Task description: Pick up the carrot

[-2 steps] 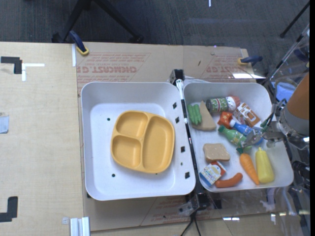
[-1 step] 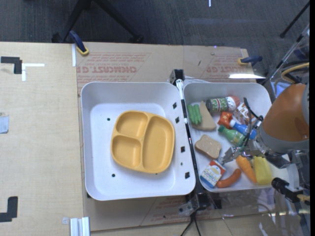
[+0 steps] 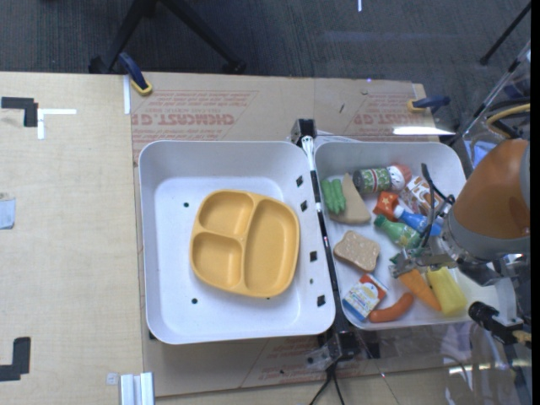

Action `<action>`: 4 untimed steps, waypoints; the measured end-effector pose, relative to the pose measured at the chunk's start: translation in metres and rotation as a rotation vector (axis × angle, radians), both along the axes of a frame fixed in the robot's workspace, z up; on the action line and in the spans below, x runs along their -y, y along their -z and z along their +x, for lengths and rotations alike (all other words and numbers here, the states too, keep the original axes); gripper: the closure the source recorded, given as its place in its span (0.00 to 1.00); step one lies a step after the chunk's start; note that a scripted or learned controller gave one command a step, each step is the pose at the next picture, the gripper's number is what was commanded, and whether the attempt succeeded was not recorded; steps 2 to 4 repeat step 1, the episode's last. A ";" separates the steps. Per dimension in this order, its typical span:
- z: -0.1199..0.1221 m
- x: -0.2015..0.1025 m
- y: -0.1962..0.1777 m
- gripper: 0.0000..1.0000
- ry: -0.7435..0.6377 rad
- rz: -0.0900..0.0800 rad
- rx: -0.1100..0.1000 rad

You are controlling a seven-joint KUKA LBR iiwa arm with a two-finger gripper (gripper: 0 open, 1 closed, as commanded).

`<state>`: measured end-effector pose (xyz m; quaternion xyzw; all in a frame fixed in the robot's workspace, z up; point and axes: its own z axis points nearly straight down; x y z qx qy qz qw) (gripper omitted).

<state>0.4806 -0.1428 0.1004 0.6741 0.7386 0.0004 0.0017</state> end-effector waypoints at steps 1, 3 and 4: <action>-0.002 -0.045 -0.044 1.00 0.037 0.001 -0.004; -0.002 -0.045 -0.044 1.00 0.037 0.001 -0.004; -0.002 -0.045 -0.044 1.00 0.037 0.001 -0.004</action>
